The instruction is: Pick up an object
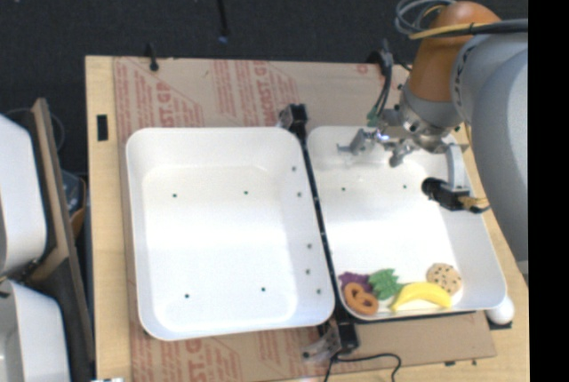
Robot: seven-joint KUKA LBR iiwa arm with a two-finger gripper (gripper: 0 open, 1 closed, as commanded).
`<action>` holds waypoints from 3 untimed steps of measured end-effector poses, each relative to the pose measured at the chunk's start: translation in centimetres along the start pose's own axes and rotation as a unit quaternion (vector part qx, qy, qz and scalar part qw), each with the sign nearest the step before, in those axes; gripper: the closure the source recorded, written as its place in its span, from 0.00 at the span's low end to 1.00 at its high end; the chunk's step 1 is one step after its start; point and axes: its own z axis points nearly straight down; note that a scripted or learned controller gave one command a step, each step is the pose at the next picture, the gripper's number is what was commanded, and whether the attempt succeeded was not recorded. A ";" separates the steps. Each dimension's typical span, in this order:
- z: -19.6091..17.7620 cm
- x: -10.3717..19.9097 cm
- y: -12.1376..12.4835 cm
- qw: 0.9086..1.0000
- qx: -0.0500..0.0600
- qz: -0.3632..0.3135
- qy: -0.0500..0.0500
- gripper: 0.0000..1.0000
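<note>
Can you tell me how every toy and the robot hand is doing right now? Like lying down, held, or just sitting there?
banana: lying flat at the near edge of the right bin, not held.
cookie: lying flat beside the banana, not held.
green leafy toy: lying between pretzel and banana.
pretzel: lying flat in the near corner.
purple grapes: lying just behind the pretzel.
gripper: over the far end of the right bin, nothing in it.
left bin: sitting flat on the bench.
</note>
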 end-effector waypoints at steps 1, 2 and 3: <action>-2.0 -3.1 -4.1 1.000 0.000 0.003 -0.001 0.00; -4.7 -4.4 -1.5 1.000 0.000 0.001 0.000 0.00; 1.3 -2.0 2.8 1.000 0.004 0.000 0.001 0.00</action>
